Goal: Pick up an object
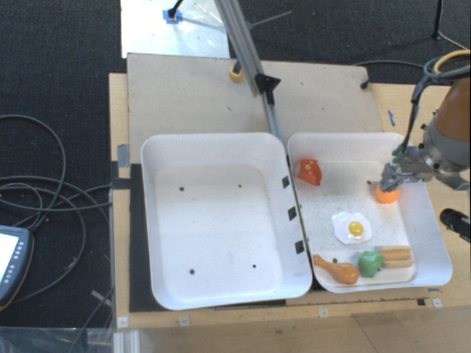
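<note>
The right bin (346,150) holds several toy foods. A red piece (309,171) lies near its back left. A fried egg (352,228) sits in the middle. Along the front lie a chicken drumstick (337,268), a green piece (370,262) and a hot dog bun (395,255). An orange piece (387,193) rests near the right wall. My gripper (391,177) hangs directly over the orange piece, its tips at or just above it. From this slant the fingers' spread is hidden.
The left bin (213,219) stands beside the right one, with a dark strip of clips (292,213) along the shared wall. A slanted metal pole (243,35) crosses above the back of the bench. Cables lie on the floor at left.
</note>
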